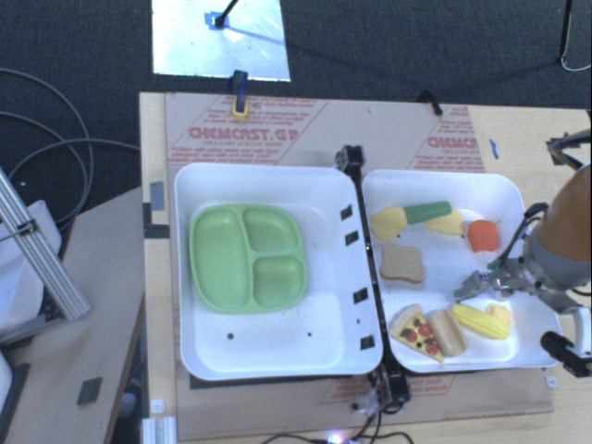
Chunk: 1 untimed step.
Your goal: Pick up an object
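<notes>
Right bin (504,188): we log corn (481,319), pizza slice (417,331), bread (401,263), tomato (482,235).
Pincer (472,285): above the corn; whether released or clenched, we cannot tell.
Left bin (277,340): green tray (248,257).
Worktop (388,128): cardboard-lined.
Floor (74,54): dark carpet, cables.

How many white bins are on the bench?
2: the left bin holds a green divided plate; the right bin holds the toy food, with the gripper over it.
</notes>
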### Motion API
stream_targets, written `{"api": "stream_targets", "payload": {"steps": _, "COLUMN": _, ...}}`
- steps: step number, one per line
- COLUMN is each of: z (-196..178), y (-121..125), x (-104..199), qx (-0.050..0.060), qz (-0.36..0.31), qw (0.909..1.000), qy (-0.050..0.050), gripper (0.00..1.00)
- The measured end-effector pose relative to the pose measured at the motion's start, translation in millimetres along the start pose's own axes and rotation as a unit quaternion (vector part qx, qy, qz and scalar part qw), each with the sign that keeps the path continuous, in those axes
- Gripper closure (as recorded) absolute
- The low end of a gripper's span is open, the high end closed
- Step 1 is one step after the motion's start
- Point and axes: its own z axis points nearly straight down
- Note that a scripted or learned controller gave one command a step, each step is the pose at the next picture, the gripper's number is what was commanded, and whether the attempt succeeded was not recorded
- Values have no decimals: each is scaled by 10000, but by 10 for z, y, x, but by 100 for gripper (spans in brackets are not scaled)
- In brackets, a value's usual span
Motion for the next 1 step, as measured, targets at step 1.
{"api": "stream_targets", "payload": {"steps": 1, "z": -3, "y": -176, "x": -5, "qx": -3, "qz": 3, "qw": 10000, "qy": -4, "gripper": 0}}
